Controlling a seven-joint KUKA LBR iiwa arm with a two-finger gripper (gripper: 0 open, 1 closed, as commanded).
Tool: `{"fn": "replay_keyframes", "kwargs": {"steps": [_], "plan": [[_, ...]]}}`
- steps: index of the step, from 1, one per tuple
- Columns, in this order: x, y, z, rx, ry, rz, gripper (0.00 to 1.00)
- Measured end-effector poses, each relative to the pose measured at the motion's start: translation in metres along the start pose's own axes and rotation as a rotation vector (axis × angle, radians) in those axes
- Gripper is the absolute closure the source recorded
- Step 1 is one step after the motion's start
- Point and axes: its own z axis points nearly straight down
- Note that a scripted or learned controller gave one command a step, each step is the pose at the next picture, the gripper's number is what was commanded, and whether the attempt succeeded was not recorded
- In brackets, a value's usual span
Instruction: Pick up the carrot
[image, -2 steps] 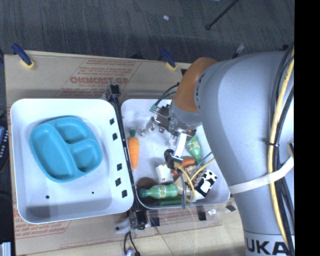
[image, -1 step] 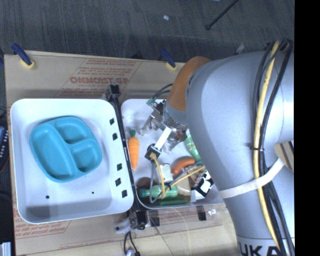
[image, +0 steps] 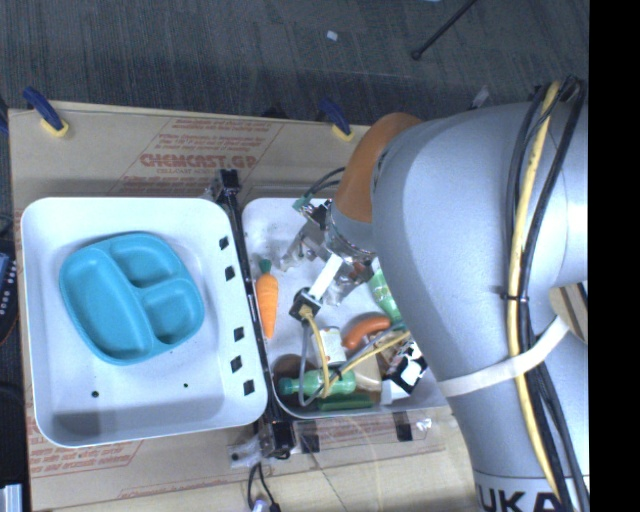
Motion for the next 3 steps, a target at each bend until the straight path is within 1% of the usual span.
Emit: {"fn": "replay_keyframes", "kwargs": {"steps": [1, 2, 3], "plan": [[-0.005, 0.005, 0.001, -0.008, 0.001, 0.283, 0.0], [-0.016, -0.011, 0.002, 0.007, -0.007, 0.489, 0.0], [0.048, 0.007, -0.104, -0.001, 0.007, 0.488, 0.0]]}}
